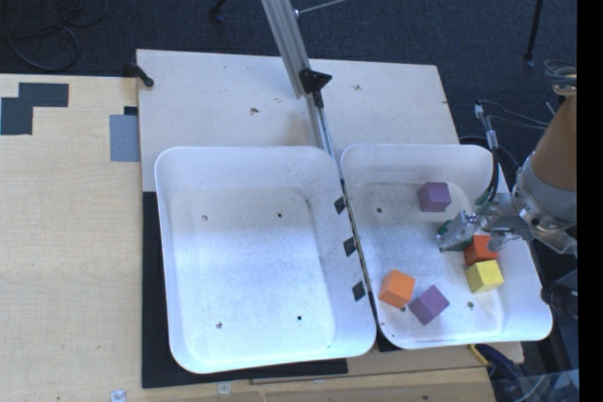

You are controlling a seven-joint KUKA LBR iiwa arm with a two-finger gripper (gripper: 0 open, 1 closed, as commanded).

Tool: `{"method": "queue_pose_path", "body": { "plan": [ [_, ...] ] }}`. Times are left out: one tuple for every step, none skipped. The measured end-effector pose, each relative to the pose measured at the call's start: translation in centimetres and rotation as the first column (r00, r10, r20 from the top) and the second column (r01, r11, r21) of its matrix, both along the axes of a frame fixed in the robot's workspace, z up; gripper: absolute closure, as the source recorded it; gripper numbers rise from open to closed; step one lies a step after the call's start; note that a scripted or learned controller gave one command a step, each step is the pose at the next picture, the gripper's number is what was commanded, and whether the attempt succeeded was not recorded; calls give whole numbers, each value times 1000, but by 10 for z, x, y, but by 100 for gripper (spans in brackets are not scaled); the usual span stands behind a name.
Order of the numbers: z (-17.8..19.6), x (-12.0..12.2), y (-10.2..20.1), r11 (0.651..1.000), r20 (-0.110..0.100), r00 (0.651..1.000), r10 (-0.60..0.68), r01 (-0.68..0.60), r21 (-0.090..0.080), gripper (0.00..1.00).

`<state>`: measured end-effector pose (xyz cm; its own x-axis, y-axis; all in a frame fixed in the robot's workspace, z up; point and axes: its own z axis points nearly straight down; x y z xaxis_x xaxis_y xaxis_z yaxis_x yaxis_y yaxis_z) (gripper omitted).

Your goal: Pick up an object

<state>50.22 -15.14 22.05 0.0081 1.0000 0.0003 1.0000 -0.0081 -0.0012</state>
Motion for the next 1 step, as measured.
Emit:
{"method": "queue_pose_path", "body": {
  "plan": [
    [-71,-3,-9,1000,-8,1000,6,-6,2,0]
  ]
}}
